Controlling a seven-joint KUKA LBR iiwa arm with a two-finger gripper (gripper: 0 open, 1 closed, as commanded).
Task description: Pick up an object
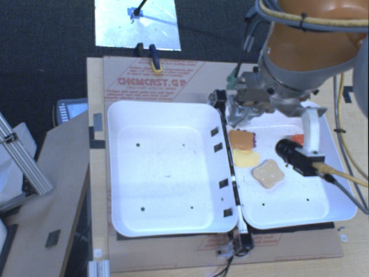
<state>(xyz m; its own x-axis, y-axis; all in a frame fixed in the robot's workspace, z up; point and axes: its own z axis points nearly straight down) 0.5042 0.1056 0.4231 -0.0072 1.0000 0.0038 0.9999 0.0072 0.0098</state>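
Two white bins sit side by side on a cardboard-covered bench; the left bin (pixel 161 166) carries nothing I can make out, so all candidates lie in the right bin (pixel 300 209), clustered against its near-left wall by the divider. There: an orange-brown block (pixel 241 139) with a purple edge showing behind it, a flat yellow piece (pixel 247 158) touching it just below, and a tan toast-shaped slice (pixel 268 173) a little further toward the front. A small red-orange item (pixel 297 138) sits near a black cylindrical fitting (pixel 295 154) with a yellow cable. The gripper (pixel 242 115) hangs low at the back of that bin, just above the orange block, presumably lined up for it as the nearest piece. The wrist housing masks the fingers; I cannot tell their opening, and nothing is visibly held. The crowding against the wall may hamper the grasp.
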